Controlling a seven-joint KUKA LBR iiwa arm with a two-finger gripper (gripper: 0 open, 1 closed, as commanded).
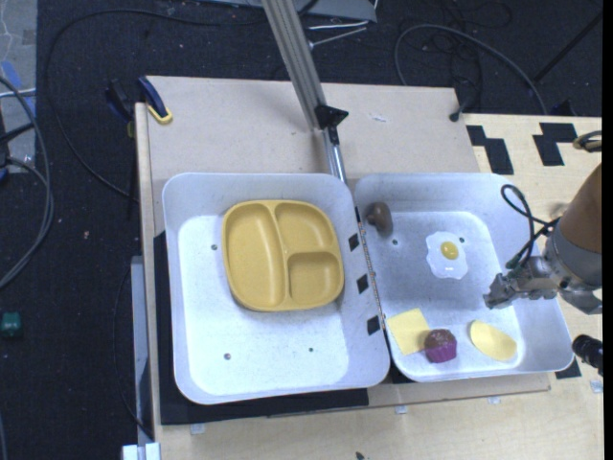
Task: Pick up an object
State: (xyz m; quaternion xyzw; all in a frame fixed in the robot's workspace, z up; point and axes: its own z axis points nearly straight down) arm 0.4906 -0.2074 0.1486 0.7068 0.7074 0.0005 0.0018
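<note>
One arm, four loose items in the right bin, nothing gripped yet.

Camera view: gripper sits low over the bin's right side; can't tell if it's open or closed, too small & blurred. Nearest pick is the pale yellow oval piece, just below the tip; fried-egg toy is up-left, purple piece & yellow slice further down-left. Risks, imo: descent lands between oval & egg and closes on air, or flat oval skids toward the bin wall w/o being caught.
</note>
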